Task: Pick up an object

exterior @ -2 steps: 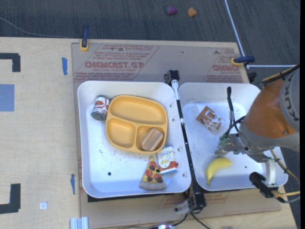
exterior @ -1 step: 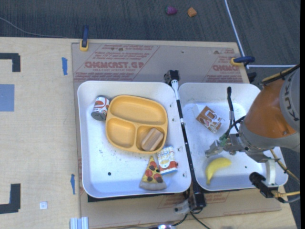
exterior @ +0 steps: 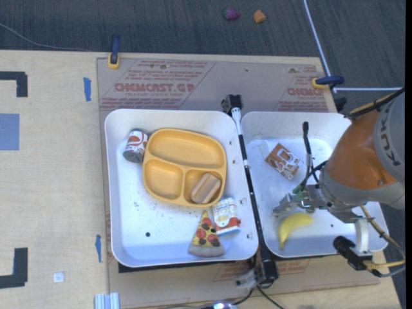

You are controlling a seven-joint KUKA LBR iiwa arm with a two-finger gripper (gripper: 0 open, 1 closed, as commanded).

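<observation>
Your arm is reaching in from the right, and the gripper (exterior: 288, 205) is hanging low inside the right bin (exterior: 322, 124). It is sitting just above the banana (exterior: 291, 227), very close to its top end. I cannot tell if it is touching the banana, and I cannot tell if the claw is apart or together, because the metal bits are too small and dark to read. Nothing is showing between them, so I am not calling the banana picked up.

The banana is lying on the floor of the bin, near the front wall. A small brown packet (exterior: 282, 160) is lying farther back in the same bin, well apart from the claw.

The left bin (exterior: 122, 237) is holding a yellow tray (exterior: 183, 148) with a bread roll (exterior: 205, 187) in one pocket, a can (exterior: 134, 145), a pizza slice (exterior: 206, 235) and a little carton (exterior: 226, 213).

So you are looking at the early part of the job, I think. The grabbing and the lifting are still waiting to be done.
</observation>
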